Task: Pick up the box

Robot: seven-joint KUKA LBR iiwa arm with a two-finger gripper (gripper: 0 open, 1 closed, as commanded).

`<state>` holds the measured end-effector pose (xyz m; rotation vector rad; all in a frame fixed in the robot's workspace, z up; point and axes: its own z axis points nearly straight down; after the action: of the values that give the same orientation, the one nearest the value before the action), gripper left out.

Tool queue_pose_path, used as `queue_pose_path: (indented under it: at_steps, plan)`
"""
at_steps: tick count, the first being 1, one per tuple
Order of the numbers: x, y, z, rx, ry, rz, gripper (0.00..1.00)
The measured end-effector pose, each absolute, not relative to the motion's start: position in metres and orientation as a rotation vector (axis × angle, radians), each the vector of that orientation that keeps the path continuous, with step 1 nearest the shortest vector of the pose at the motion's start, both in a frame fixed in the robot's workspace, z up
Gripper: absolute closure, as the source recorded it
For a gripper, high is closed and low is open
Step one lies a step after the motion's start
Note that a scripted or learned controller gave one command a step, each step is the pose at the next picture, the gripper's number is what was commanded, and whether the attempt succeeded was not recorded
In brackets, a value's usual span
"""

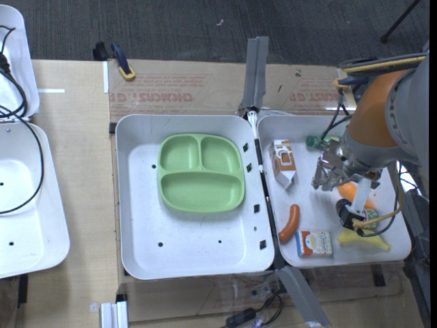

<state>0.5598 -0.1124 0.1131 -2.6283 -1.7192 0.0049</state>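
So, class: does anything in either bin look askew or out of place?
Mildly. The carton in the right bin lies on its side, and the small box sits slightly crooked by the near wall. Nothing looks spilled or damaged.

place: robotics lab | cues: white bins [126, 183] on bench (cardboard-lined), clamp [121, 61], grey arm [403, 115]

tool [326, 180] fingertips blurred, orange item [347, 190] partly hidden
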Motion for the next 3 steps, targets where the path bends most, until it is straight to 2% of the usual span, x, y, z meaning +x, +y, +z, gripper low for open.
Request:
queue_pose_path:
  at_steps: [1, 2, 3]
  plan:
    - [0.62, -0.111, 0.228, -2.693, -1.62, 0.004, 0.0]
    - [0.58, -0.099, 0.091, -2.599, -1.763, 0.003, 0.0]
    - [0.579, -0.097, 0.134, -2.62, -1.734, 0.004, 0.0]
